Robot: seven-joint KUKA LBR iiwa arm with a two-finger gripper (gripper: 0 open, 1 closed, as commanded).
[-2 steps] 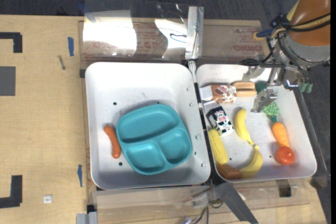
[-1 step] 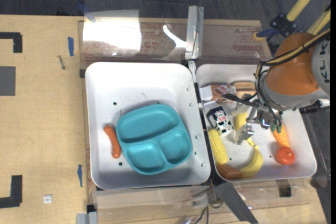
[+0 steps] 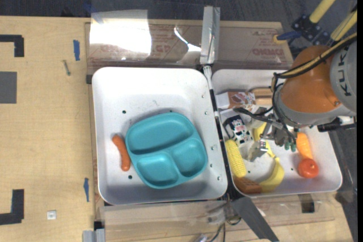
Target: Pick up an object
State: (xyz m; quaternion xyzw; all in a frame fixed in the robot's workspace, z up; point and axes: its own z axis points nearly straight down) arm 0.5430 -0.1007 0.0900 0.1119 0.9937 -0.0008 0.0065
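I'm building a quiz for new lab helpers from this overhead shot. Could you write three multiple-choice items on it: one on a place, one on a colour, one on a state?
1. Where does the sectioned plate lie?
A. In the left bin
B. In the right bin
C. On the bench outside the bins

2. What colour is that plate?
A. Red
B. Teal
C. Yellow

3. How does the corn cob stand in the right bin?
A. Upright on its end
B. Lying flat along the bin's left wall
C. Hanging above the bin

Answers: 1 A, the plate rests on the left bin floor beside an orange sausage. 2 B, its surface is blue-green. 3 B, the cob lies lengthwise on the floor by the dividing wall.
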